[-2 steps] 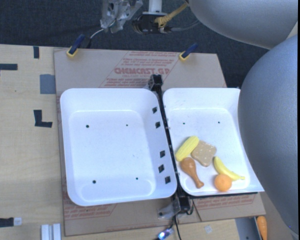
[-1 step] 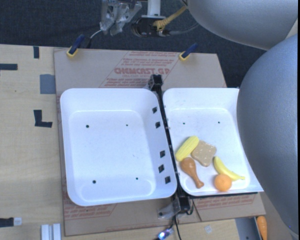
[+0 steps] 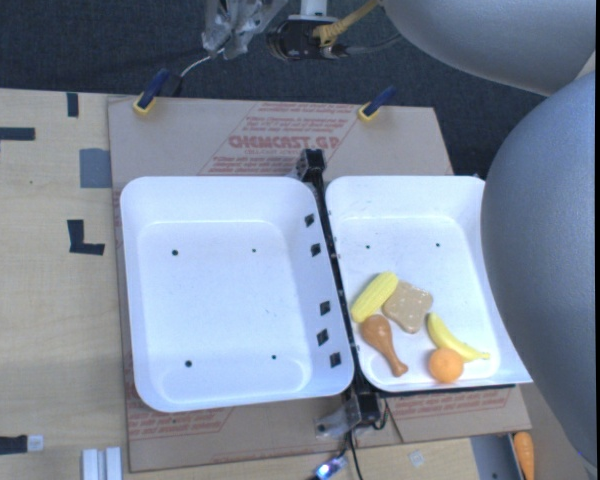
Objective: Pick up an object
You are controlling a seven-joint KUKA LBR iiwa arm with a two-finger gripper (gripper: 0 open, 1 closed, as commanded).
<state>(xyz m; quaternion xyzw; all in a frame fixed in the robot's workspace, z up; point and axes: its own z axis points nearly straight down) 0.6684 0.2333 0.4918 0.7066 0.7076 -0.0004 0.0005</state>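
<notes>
1. Grey-metal gripper (image 3: 242, 16) hangs at the top edge beyond the bins; whether it is wide or narrow cannot be told.
2. Right bin (image 3: 460, 203) holds, in its near part, a corn cob (image 3: 374, 296), toast slice (image 3: 408, 307), drumstick (image 3: 384, 342), banana (image 3: 454, 341) and orange (image 3: 445, 366), clustered together.
3. Left bin (image 3: 150, 208) sits beside it.

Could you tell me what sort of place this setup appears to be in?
Most likely a robotics lab bench for pick-and-place trials. Two white bins sit clamped on a cardboard sheet, toy food such as a corn cob and banana lies in the right bin, and a grey robot arm looms beside them.
</notes>
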